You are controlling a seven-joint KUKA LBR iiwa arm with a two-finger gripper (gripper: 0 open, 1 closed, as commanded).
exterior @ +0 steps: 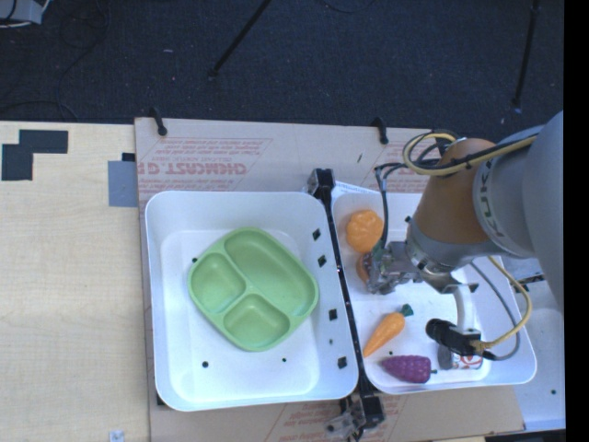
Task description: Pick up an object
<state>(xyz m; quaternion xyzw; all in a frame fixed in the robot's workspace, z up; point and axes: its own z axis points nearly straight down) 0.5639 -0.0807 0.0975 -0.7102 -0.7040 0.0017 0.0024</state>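
Arm (pixel 488 201) comes in from the right, bent over the right bin (pixel 515 362). Left bin (pixel 175 228) holds a green divided plate (pixel 253 288), lying flat, roughly centred. Gripper (pixel 379 273) is low at the right bin's left side, just below the orange ball (pixel 364 229); its state: cannot tell, too cluttered there. Carrot (pixel 384 334) lies below the gripper, apart from it. Purple grape-like piece (pixel 407 368) sits near the bin's front edge, just beside the carrot's tip.
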